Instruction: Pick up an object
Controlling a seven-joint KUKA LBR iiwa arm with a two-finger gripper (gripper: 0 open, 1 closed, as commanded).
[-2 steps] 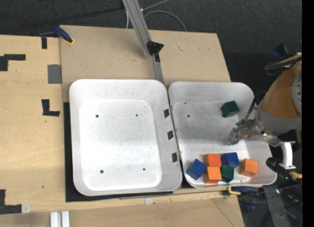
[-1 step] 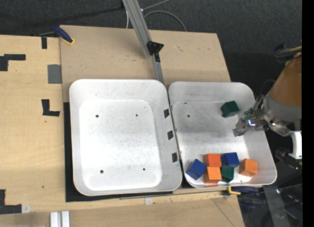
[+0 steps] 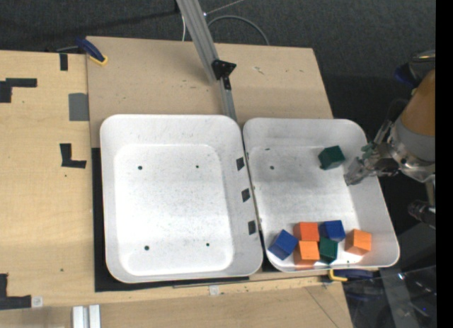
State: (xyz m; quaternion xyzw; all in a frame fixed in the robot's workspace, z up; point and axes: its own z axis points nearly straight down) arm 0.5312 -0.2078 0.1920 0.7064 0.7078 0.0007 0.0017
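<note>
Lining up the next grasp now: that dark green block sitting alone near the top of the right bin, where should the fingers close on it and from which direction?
Probably straight down from above, closing on two opposite side faces of the dark green block. It stands alone on the floor of the right bin, apart from the cluster at the near edge, so its sides are free. It sits turned slightly, so rotate the gripper to match its faces.

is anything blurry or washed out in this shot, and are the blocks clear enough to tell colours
Camera view: the hand at the right bin's edge is soft and smeared, its fingers hard to read; both white bins look bright, with the left bin close to washed out; the green block and the cluster of blue, orange and green blocks read clearly; the floor beyond the bench is dark.
</note>
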